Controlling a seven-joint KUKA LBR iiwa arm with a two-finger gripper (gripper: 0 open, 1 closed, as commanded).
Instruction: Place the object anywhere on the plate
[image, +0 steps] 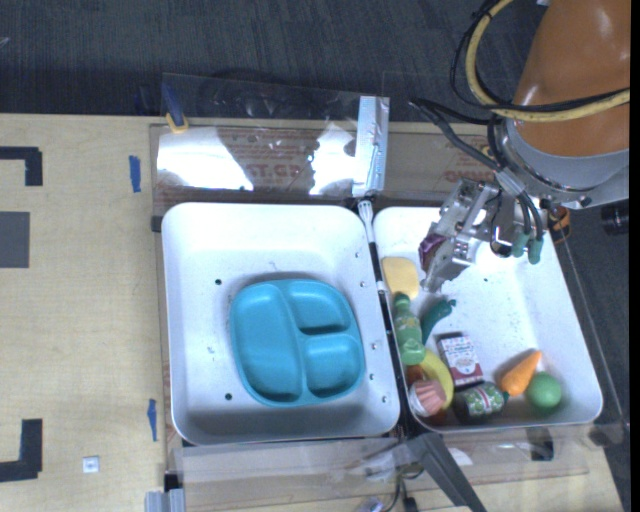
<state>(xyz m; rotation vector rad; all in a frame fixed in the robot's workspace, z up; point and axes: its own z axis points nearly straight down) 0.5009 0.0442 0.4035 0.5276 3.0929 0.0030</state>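
Arm (575, 90) reaching down, jaws (440, 262) low over right bin (575, 330), beside toys.

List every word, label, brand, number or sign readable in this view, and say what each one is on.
No text can be read here.
Small red and white carton in the right white bin: printed label, too blurred to read.
Red and white can at that bin's front edge: printing, too small to read.
Green and red packet beside the can: markings, unreadable.
Blue divided plastic plate in the left white bin: no markings visible.
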